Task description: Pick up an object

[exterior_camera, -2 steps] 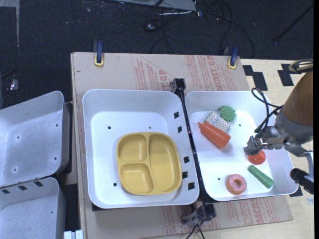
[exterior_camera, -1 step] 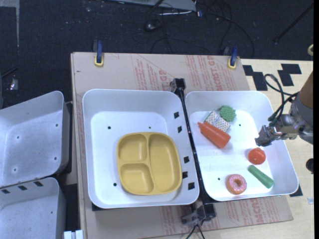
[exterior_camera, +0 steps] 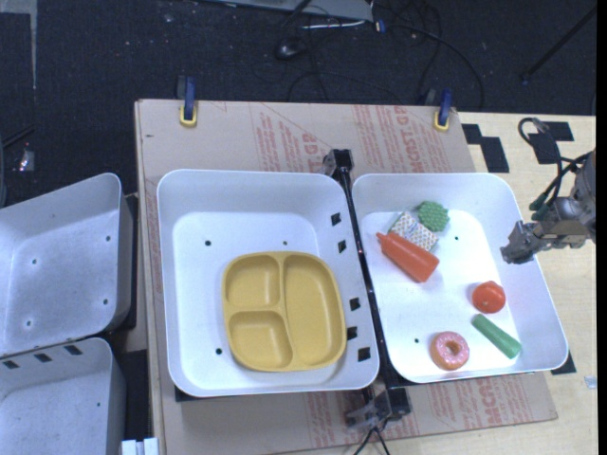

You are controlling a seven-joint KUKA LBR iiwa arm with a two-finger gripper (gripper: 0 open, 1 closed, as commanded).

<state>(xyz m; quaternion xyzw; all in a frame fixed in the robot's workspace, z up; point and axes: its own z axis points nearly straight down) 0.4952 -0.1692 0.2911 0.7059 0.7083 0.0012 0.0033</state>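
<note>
Approach step. Surface (exterior_camera: 247,136) carries two bins: the left bin (exterior_camera: 190,207) holds a yellow tray (exterior_camera: 283,311), the right bin (exterior_camera: 493,197) the toys. Carrot (exterior_camera: 408,256) lies mid-bin. Jaws (exterior_camera: 517,249) (spread: cannot tell) hover at the right rim; next, descend over one.

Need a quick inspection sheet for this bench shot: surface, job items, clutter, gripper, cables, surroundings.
Surface: board bearing left bin and right bin.
Job's things: right bin holds carrot, tomato, donut, green stick, green ball, patterned block.
Clutter: yellow tray in left bin.
Gripper: gripper over right bin's right rim, holding nothing.
Cables: black cables on floor behind.
Surroundings: spare bins at left.
</note>
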